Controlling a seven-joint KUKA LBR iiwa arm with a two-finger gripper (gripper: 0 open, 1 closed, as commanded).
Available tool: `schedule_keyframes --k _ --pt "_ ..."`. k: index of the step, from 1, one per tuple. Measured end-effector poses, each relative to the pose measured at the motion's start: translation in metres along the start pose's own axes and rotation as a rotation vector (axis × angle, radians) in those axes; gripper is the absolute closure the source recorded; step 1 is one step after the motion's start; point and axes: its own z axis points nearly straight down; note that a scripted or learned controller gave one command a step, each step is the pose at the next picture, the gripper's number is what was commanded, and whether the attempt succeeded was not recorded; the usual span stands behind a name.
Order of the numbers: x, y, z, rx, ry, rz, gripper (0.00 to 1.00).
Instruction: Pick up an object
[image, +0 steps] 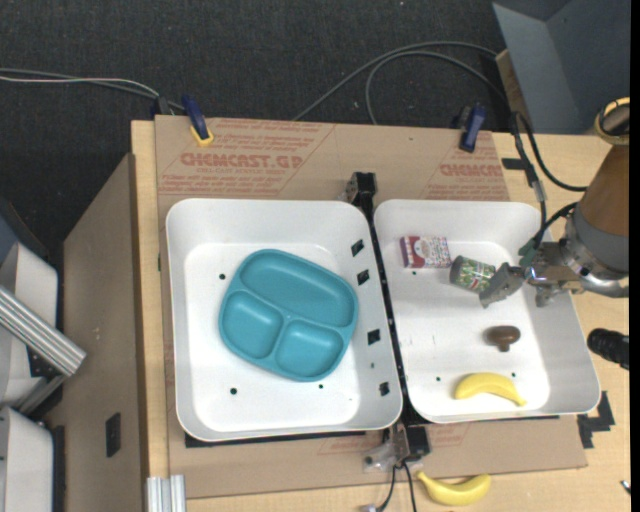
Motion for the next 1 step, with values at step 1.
schedule_keyframes --k 1 --pt "0.0035 0.0036 0.062 0.005 0.002 0.0 0.0"
